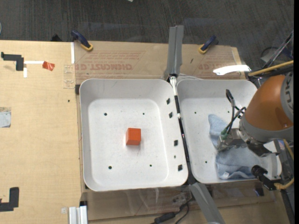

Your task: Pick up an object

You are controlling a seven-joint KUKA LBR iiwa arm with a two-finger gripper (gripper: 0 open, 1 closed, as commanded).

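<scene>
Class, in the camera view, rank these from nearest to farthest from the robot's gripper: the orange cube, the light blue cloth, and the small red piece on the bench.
1. light blue cloth, right bin, directly under the gripper.
2. orange cube, middle of the left bin.
3. small red piece, far left on the bench, outside both bins.

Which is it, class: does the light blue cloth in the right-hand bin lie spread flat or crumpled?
Crumpled. The light blue cloth is bunched in uneven folds against the right bin's front corner; the gripper sits over it.
</scene>
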